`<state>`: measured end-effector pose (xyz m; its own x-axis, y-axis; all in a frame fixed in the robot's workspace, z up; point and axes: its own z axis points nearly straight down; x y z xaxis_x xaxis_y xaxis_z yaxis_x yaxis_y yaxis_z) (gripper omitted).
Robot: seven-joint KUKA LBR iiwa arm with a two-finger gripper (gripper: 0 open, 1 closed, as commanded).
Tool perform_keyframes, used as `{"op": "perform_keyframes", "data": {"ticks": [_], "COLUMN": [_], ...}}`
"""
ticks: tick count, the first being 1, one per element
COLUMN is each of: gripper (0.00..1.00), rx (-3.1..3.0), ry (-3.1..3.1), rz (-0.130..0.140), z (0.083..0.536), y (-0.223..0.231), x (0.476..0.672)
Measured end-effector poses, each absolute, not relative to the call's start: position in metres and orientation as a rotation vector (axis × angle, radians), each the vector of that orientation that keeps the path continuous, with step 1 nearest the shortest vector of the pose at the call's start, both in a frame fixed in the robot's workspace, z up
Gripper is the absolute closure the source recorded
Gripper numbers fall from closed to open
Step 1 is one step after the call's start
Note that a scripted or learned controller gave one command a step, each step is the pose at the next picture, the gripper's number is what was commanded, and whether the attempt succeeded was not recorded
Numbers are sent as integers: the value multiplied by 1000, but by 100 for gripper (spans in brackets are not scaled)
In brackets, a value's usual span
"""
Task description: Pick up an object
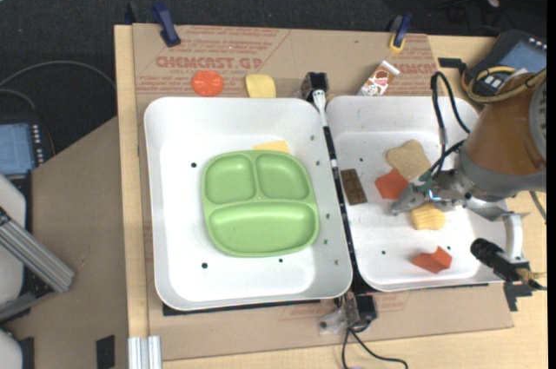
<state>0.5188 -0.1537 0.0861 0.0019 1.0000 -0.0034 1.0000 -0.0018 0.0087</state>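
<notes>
My gripper hangs low in the right bin, reaching in from the right, and stands open with nothing between its fingers. A yellow block lies just below the fingertips. A red block sits just left of them, and a tan bread slice lies behind it. A brown bar rests near the bin's left wall. A second red block lies near the front.
The left bin holds a green divided plate with a yellow piece behind it. On the board behind the bins lie an orange disc, a yellow piece and a small packet.
</notes>
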Motion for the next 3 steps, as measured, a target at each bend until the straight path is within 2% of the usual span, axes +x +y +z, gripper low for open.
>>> {"op": "perform_keyframes", "data": {"ticks": [1, 2, 3], "gripper": [100, 0, 0], "rx": [2221, 2221, 2212], "ry": [2216, 2217, 2228], "rz": [2, 1, 8], "z": [95, 94, 85], "y": [-152, -152, -96], "x": [517, 517, 587]}}
